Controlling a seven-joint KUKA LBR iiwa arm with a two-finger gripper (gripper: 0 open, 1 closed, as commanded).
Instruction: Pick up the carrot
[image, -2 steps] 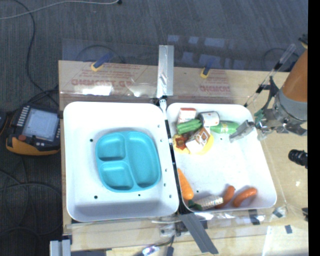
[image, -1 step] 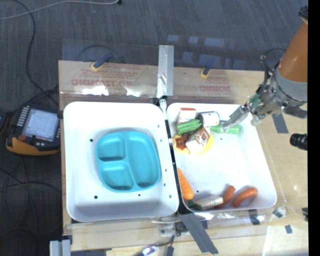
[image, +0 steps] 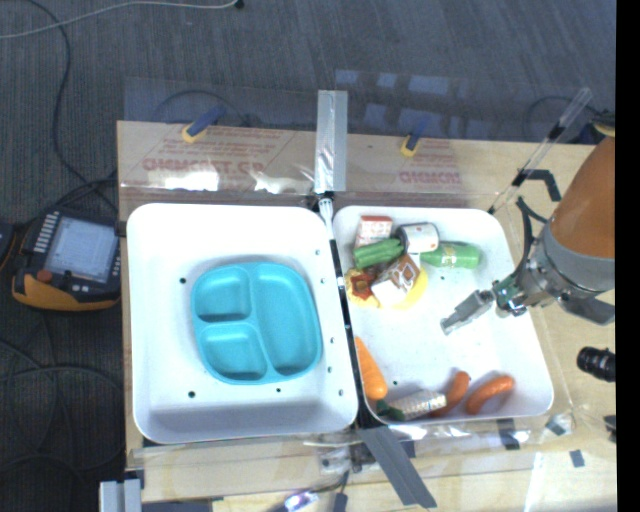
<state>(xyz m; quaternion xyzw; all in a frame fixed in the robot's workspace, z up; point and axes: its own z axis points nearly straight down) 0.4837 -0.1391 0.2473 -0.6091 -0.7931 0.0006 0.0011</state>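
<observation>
Carrot: orange, tapered, short. Lies flat on floor of right bin, at bin's lower-left part, touching or just beside left wall. Long axis slanted, narrow end toward upper left, thick end toward lower right. Green bit near thick end. Nothing grips it.

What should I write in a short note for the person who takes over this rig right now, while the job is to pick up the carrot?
Gripper: over the middle of the right bin, carrying nothing; I cannot tell how the jaws stand.
Carrot: lies against the right bin's left wall, near the front corner, apart from the gripper.
Other items: sausages along the front edge, a pile of packages at the back. The left bin holds a blue divided tray.
Done: nothing yet.
Left: reach the carrot, grasp it, lift it.
</observation>
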